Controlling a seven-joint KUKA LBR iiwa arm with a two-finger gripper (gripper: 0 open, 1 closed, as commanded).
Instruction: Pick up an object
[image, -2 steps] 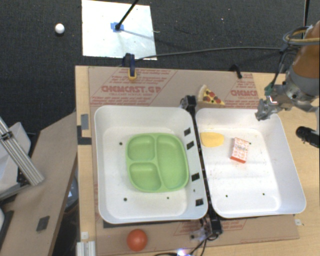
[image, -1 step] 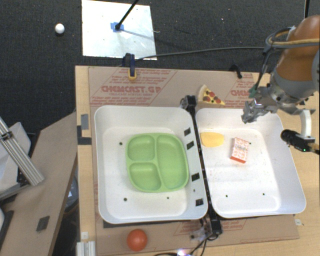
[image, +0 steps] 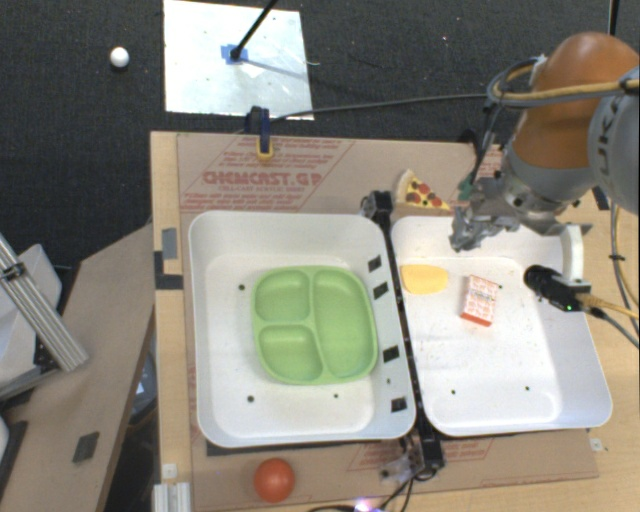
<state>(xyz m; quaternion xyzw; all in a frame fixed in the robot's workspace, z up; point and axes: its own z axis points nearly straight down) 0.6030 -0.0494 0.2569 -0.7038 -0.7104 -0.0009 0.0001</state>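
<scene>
Camera view looks down on the surface, where we see two shallow white bins side by side on a cardboard sheet (image: 300, 170). In the left bin (image: 215, 300) a green divided plate (image: 313, 325) lies near the middle. In the right bin (image: 520, 390) two things lie toward the far edge — a yellow flat piece (image: 424, 279) close to the wall shared with the left bin, and a small red-and-white box (image: 480, 299) just beside it, apart from it, nearer the bin's middle.

We see the arm reach in from the right, its orange band (image: 575, 95) high over the far right corner of the surface. The hand (image: 465, 238) hangs over the far edge of the right bin, above and between the yellow piece and the box, touching neither as far as we can judge. Whether it is released or clenched we cannot tell — its tips are too dark and small against the bin wall.

A pizza-slice toy (image: 420, 192) rests on the cardboard just beyond the right bin's far edge. An orange ball (image: 274, 479) sits at the near edge of the surface, below the left bin.
</scene>
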